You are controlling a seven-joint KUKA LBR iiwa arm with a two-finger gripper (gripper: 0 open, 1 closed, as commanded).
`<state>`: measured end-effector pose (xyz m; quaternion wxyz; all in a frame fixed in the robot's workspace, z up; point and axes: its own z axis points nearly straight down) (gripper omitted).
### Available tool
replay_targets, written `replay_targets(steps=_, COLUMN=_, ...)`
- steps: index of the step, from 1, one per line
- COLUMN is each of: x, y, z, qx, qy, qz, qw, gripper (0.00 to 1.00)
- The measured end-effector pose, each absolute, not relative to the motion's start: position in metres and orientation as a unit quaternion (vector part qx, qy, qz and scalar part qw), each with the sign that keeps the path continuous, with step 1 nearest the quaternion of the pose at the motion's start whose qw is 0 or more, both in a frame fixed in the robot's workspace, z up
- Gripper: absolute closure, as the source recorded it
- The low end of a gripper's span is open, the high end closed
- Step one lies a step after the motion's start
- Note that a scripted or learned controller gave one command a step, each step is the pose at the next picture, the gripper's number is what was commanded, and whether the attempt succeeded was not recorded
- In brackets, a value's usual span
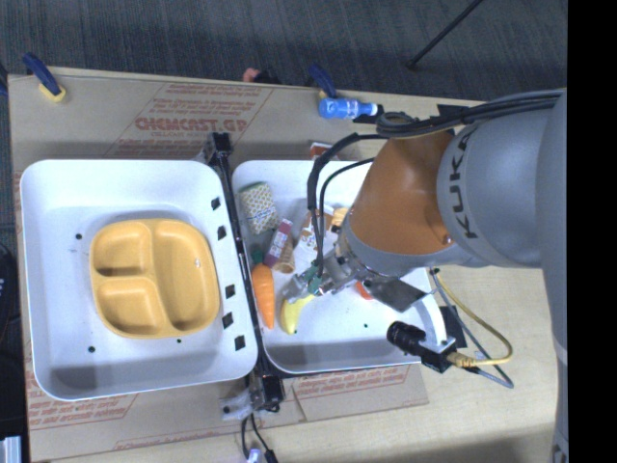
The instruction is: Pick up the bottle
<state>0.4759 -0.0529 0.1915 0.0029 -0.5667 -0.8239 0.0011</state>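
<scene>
- Your arm (453, 201) had reached in over the right bin (386, 355), with the gripper (323, 278) low among the clutter near that bin's left side.
- The bottle (281, 242) (the small one with a pinkish label, as best I could make out) lay in the right bin just beside the gripper, up and to its left in the view, between a patterned can (258, 207) and the wrist.
- You could not have read the pincer's state from this view: the wrist and cables hid the tips, so I cannot tell whether it was wide, narrow or holding anything.
- A carrot (264, 295) and a banana (292, 313) lay just below the gripper, close enough to get in the way.
- The left bin (58, 355) held a yellow divided tray (154, 276), well apart from the action.
- By my judgement, the approach was done; the grasp and lift were not yet shown, as the bottle rested on the bin floor.
</scene>
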Motion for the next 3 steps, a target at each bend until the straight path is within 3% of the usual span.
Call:
replay_targets(steps=1, x=0.476, y=0.006, z=0.191, qx=-0.505, qy=-0.863, qz=0.0012, qw=0.003, gripper=1.0)
replay_targets(steps=2, x=0.477, y=-0.027, z=0.216, qx=-0.371, qy=-0.929, qz=0.0004, qw=0.0, gripper=1.0)
replay_targets(steps=3, x=0.477, y=-0.075, z=0.367, qx=-0.329, qy=-0.944, qz=0.0005, qw=-0.002, gripper=1.0)
